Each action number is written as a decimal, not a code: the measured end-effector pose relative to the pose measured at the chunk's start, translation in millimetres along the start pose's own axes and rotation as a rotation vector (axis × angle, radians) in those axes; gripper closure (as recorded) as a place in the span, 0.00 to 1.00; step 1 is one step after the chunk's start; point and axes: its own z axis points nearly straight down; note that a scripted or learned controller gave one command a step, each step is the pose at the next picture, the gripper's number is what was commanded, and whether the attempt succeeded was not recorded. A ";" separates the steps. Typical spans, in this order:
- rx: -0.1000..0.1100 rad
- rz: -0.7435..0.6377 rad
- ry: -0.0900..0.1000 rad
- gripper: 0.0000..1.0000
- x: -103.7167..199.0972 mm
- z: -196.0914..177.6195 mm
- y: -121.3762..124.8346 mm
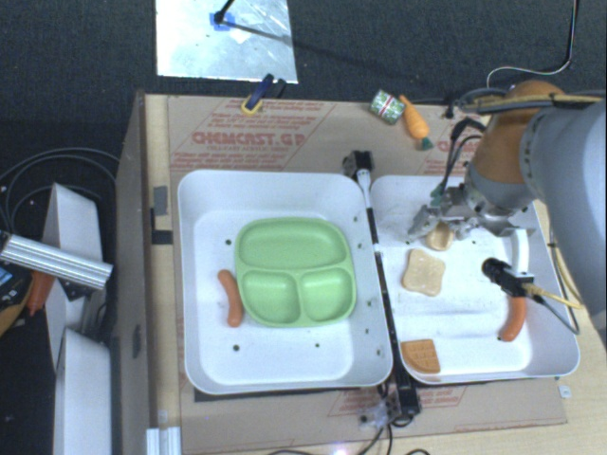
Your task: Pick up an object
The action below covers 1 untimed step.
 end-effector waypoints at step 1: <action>0.002 0.002 0.001 0.00 15.5 0.4 -21.8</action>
